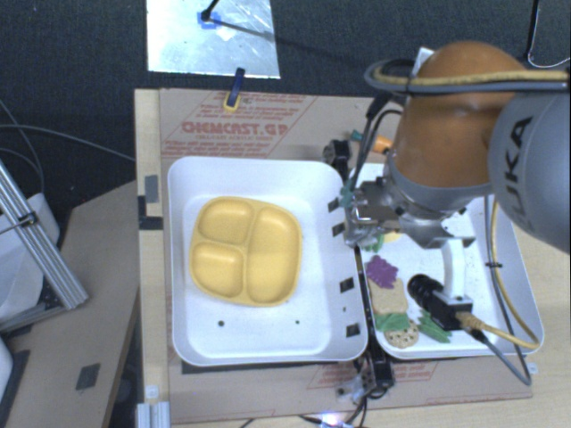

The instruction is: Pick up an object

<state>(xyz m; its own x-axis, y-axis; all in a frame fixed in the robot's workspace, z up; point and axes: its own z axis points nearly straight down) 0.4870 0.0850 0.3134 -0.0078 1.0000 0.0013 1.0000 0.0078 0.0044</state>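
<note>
Hanging low over the right white bin [526, 306], the big grey and orange robot arm [446, 132] hides its gripper [370, 226], so I cannot tell if it grips anything. Small toys wait there for picking: a purple bunch of grapes [384, 271] and a round cookie [401, 332]. A yellow split plate [245, 250] sits in the left white bin [321, 185].

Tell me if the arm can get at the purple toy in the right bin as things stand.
Probably yes. The purple toy lies uncovered near the right bin's left wall, just below the wrist, so a short descent should reach it. The wall and the cracker close beside it leave little room for the fingers.
</note>
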